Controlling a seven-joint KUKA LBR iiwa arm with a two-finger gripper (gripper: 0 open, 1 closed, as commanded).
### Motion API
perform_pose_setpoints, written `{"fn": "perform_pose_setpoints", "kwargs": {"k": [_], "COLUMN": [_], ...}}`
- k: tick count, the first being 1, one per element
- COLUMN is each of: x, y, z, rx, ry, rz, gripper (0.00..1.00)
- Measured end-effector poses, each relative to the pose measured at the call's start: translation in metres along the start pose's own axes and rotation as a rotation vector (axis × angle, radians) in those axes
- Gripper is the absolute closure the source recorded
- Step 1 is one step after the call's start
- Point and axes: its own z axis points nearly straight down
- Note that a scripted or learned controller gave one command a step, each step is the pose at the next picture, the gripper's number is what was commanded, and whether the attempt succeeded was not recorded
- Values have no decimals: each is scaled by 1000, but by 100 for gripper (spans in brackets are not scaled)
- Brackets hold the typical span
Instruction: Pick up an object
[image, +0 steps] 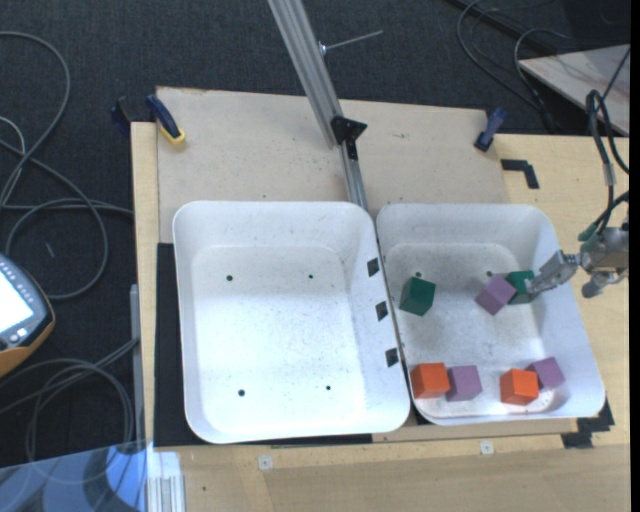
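**Approach to a block at the right wall of the right bin**

While the hand (540, 281) reaches in over the right edge of the counter (250, 150), its tip lies at a dark green block (521, 285) that sits touching a purple block (494, 295) near the right wall of the right bin (470, 212). Whether the hand is spread or clenched cannot be told at this size, and no block is seen grasped; the tip appears to touch or overlap the dark green block, no more.

To do the step well, judged from this layout: the two blocks stand against each other, so a grasp should straddle one block alone, with one side entering the free space toward the bin wall and the other between the pair, or else the pair may be pushed rather than lifted. A descent squarely over the dark green block, followed by a straight lift, seems the safest course.

Other candidates lie well apart: a green block (418, 296) near the bin's left wall, and along the near wall an orange block (431, 380) beside a purple one (464, 381), then an orange block (519, 386) beside a purple one (547, 373). The left bin (200, 225) adjoins.
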Motion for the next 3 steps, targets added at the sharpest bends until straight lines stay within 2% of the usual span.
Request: {"fn": "perform_pose_setpoints", "kwargs": {"k": [2,3], "x": [0,6], "y": [0,-3], "z": [0,33], "rx": [0,4], "ry": [0,1], "rz": [0,0], "gripper": [0,0]}}
